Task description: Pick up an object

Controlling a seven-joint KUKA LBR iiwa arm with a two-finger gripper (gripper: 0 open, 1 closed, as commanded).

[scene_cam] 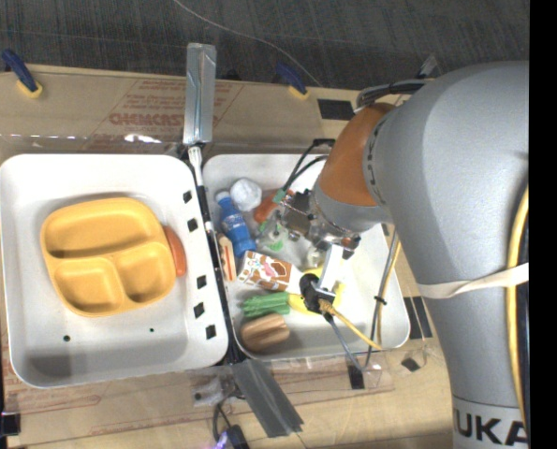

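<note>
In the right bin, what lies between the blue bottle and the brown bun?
In the camera view, the small printed carton and the green vegetable lie between the blue bottle and the brown bun.

You saw smooth white plastic bins, a matt yellow plastic tray, brown cardboard on the desk, a glossy grey arm, and perhaps a printed paper carton.

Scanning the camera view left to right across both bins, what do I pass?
Left bin rim → yellow divided tray → metal divider between the bins → blue bottle → snack packet → gripper → grey arm.
</note>
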